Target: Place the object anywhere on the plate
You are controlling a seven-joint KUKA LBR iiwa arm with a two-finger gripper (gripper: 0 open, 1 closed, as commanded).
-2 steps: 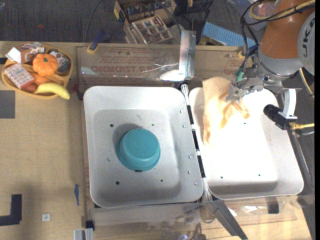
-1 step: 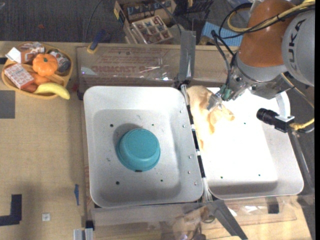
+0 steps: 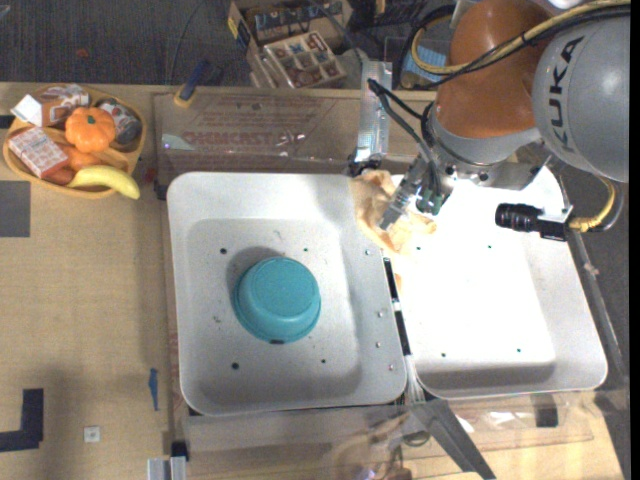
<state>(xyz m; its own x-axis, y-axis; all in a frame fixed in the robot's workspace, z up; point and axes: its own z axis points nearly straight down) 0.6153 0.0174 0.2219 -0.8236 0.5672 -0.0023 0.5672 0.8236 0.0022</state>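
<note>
From my seat I see the gripper hanging low over the upper left corner of the right bin, its dark fingers pointing down and to the left. Directly beneath and around their tips lies the object, a crumpled, pale tan and yellowish soft thing bunched against the divide between the two bins. The fingertips seem to touch it or press into it, but I cannot tell whether it sits between them or whether they are parted or closed. The plate, a round teal piece, rests in the middle of the left bin, well apart from the object and the tool. A basket of toy fruit sits on the bench at far left.
</note>
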